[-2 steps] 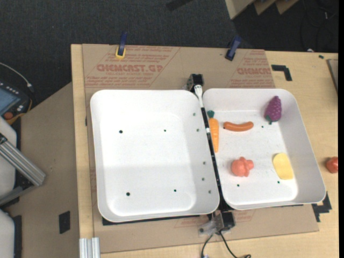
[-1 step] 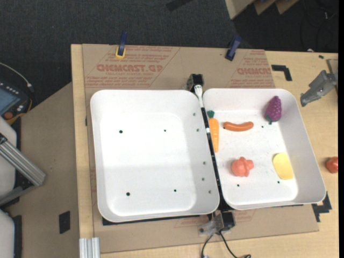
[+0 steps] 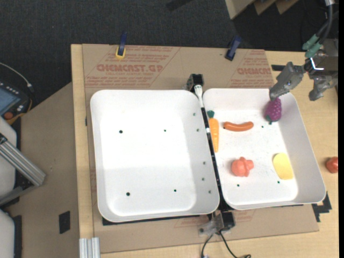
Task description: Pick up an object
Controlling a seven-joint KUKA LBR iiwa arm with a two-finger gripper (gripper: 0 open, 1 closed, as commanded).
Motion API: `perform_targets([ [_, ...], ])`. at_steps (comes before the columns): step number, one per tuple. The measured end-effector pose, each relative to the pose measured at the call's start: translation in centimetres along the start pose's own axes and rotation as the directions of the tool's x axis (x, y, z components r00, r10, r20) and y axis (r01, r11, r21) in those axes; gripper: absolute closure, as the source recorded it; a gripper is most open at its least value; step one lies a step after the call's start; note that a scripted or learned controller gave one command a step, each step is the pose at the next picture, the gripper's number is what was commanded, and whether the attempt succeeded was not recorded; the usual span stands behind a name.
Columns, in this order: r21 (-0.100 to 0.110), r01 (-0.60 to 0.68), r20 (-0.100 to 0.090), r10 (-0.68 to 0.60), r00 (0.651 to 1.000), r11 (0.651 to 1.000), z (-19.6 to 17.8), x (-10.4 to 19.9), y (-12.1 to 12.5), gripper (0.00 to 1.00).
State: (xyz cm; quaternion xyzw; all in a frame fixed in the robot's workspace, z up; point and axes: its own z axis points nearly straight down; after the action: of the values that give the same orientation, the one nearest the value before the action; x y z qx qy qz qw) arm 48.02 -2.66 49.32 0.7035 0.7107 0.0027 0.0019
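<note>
Jaws [image 3: 301,87] spread, gripping nothing; purple grapes [image 3: 273,109] just below left finger.

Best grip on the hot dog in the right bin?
Take the hot dog at its middle, coming from above, jaws closing across its narrow width. It lies flat and long, running left to right, with bare bin floor on both long sides; the carrot sits off its left end.

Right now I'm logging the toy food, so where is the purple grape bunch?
The purple grape bunch lies in the right bin, near its far right corner, just right of the sausage.
</note>
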Motion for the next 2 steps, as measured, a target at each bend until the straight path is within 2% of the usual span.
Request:
perform_targets([
  [1, 0.003, 0.003, -0.002, -0.003, 1.000, 1.000, -0.7, 12.1, 0.0, 0.00],
  [2, 0.001, -0.002, -0.002, 0.002, 1.000, 1.000, -4.3, 18.7, 0.1, 0.00],
])
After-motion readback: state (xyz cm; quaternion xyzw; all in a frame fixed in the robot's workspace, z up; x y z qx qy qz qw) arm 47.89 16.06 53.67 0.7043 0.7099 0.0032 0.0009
